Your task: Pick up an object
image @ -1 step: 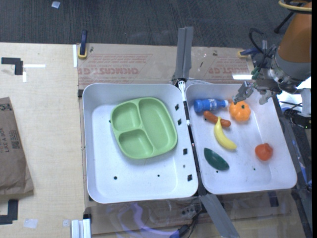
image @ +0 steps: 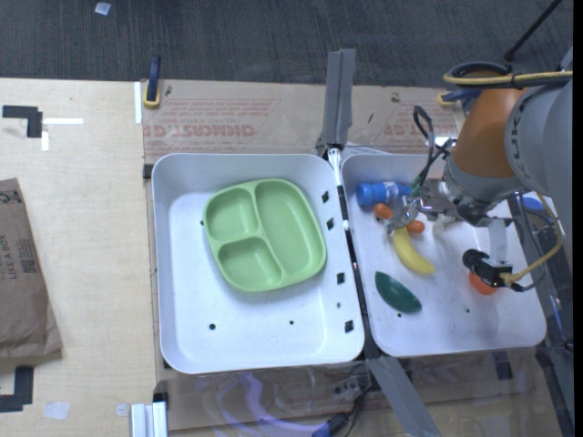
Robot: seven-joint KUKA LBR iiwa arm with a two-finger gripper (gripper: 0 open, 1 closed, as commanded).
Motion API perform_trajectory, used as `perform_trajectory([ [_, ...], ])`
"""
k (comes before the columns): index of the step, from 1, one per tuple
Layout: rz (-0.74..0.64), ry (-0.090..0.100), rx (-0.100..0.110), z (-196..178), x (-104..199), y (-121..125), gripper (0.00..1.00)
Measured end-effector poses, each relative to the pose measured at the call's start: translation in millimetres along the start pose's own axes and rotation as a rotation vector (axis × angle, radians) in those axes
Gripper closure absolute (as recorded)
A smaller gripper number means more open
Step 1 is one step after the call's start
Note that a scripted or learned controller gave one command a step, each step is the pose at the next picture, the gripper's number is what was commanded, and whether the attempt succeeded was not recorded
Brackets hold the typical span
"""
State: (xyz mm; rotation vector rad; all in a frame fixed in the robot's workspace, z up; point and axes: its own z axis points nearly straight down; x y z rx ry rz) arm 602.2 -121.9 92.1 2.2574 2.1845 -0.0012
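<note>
Left bin (image: 182,271) holds a green plate (image: 264,235) with three compartments; right bin (image: 455,335), just beside it, holds everything else, and the arm (image: 510,135) reaches in over its far right side. Banana (image: 412,253) lies near the middle of the right bin, long axis running from upper left to lower right, with the gripper (image: 405,215) right at its upper-left end; cannot tell whether the fingers are spread or closed. Around the banana: blue object (image: 375,192) beyond it, dark green object (image: 398,292) just in front, orange object (image: 415,228) beside its upper end, orange-red object (image: 481,283) to its right.
</note>
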Motion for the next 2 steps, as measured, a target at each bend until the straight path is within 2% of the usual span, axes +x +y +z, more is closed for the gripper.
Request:
perform_trajectory([
  [1, 0.004, 0.0, 0.001, -9, -2, 0, 1.0],
  [2, 0.275, -0.001, 0.001, -99, 54, 43, 1.0],
])
